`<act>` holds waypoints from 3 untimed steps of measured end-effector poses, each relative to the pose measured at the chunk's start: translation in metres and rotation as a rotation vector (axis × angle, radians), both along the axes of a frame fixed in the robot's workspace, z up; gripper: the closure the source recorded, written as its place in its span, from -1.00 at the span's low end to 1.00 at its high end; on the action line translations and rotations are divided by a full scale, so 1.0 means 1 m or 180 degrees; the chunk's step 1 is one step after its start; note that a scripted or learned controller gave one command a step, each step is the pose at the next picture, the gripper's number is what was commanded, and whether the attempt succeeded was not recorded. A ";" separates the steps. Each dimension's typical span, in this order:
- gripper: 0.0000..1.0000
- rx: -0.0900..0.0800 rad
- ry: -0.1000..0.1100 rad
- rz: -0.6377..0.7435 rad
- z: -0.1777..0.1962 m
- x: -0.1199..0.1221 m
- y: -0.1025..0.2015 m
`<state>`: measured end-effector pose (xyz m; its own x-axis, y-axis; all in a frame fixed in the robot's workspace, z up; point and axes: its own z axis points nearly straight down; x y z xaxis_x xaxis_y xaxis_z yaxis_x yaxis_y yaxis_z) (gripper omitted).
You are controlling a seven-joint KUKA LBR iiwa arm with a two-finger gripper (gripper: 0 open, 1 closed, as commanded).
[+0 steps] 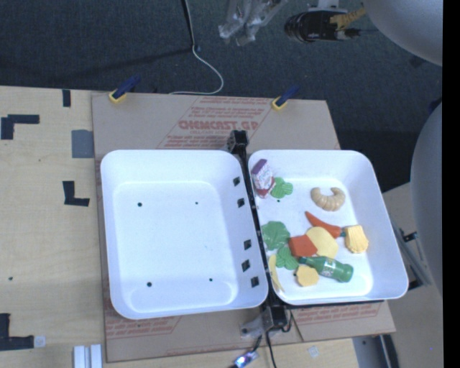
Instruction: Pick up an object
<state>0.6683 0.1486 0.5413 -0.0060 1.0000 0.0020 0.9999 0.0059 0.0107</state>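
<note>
Toys crowd the right bin (374,180), which we take as our landmark. Near its front wall lies a green bottle (332,269), long axis running left to right, cap end pointing left. Above it sits an orange carrot (323,224), and farther back a tan croissant (328,198). The claw (244,21) hangs blurred far behind the bin; we cannot tell its state.

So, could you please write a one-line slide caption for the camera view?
Toy foods, including a croissant and green bottle, clustered in the right bin; gripper raised beyond the bins.
</note>
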 end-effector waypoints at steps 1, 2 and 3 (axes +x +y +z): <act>1.00 -0.0021 0.0096 -0.0001 -0.199 -0.041 0.051; 1.00 0.0005 -0.0002 -0.0001 -0.077 0.001 0.087; 1.00 -0.0002 0.0010 -0.0009 -0.001 0.000 0.085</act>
